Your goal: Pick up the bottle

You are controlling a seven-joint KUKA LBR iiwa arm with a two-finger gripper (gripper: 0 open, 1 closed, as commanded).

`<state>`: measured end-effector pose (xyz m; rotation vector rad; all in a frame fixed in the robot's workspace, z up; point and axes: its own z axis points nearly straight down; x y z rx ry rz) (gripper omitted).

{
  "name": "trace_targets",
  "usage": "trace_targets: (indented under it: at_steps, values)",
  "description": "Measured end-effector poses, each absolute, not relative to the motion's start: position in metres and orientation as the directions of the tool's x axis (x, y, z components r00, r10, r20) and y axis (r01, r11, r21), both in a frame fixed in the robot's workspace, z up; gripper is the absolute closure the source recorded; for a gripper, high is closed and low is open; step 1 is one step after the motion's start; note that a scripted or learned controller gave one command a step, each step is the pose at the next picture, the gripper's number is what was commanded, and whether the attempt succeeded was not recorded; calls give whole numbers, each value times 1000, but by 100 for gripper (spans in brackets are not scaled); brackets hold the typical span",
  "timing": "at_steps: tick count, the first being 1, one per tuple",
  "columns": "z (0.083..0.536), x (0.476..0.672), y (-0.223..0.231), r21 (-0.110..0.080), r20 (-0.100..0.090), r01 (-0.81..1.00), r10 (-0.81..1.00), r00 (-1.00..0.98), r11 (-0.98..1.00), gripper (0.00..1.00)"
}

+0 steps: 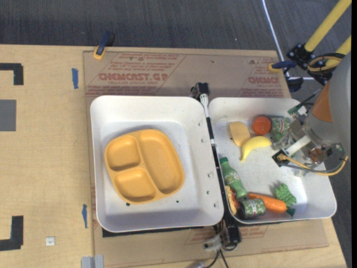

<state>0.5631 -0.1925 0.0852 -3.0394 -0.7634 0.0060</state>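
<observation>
The bottle (232, 179) is green with a label and lies on its side along the left wall of the right bin (321, 205), cap pointing to the far end. My gripper (294, 140) hangs over the right side of that bin, to the right of the banana (255, 146) and well apart from the bottle. Nothing shows between its tips.
A yellow divided plate (144, 164) lies in the left bin (103, 205). The right bin also holds a cheese wedge (239, 132), a red tomato (261, 125), a green can (280, 126), a carrot (269, 202), a second can (252, 207) and broccoli (285, 194).
</observation>
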Motion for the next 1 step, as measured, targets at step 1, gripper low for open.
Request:
trace_targets:
  at_steps: [1]
  values:
    - [86,479,-155,-1,1,495,495,869,-869,0]
